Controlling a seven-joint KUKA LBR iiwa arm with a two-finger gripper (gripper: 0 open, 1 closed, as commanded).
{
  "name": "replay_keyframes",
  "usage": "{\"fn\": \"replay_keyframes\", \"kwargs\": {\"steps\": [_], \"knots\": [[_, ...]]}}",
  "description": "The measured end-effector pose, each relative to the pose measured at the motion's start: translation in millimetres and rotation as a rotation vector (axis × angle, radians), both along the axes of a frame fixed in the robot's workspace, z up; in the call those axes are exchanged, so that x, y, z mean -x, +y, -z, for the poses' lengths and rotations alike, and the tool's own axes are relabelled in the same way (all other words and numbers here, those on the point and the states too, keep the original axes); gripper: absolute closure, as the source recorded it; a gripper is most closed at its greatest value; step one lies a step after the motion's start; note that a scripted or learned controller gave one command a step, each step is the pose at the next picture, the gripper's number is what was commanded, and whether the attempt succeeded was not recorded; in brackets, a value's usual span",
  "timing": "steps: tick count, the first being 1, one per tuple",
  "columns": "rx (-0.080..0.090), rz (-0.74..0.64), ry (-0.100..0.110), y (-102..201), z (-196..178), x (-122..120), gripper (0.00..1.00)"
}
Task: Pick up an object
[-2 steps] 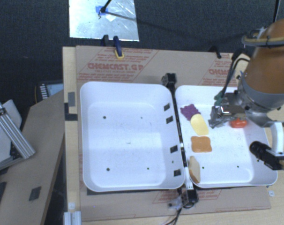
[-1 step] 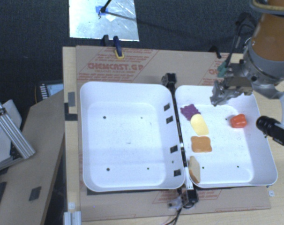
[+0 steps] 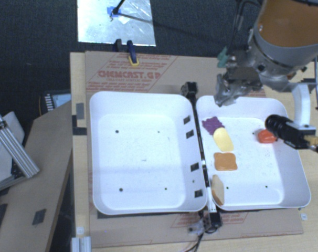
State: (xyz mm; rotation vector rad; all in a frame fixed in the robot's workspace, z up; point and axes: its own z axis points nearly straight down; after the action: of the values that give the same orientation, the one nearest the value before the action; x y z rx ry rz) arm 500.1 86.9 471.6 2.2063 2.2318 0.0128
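The right bin point(image 3: 285, 193) holds several small items. A purple piece point(image 3: 212, 124) lies near its far left corner, a yellow oval piece point(image 3: 222, 139) just in front of it, and an orange flat piece point(image 3: 225, 161) nearer still. A tan piece point(image 3: 218, 189) leans at the bin's left wall. A red-orange piece point(image 3: 265, 136) lies toward the right. My gripper point(image 3: 225, 96) hangs above the far left edge of this bin, just behind the purple piece, with nothing visible in it.
The left bin point(image 3: 104, 135) sits beside the right one, with a black divider strip point(image 3: 197, 140) between them. A black cylindrical fixture point(image 3: 286, 129) juts in from the right over the right bin. A shiny metal sheet point(image 3: 116, 14) lies behind the bench.
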Motion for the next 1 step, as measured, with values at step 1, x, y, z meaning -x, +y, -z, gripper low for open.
{"fn": "replay_keyframes", "kwargs": {"steps": [1], "knots": [[-0.001, 0.0, 0.002, 64.1, -45.2, 14.4, 1.0]]}}
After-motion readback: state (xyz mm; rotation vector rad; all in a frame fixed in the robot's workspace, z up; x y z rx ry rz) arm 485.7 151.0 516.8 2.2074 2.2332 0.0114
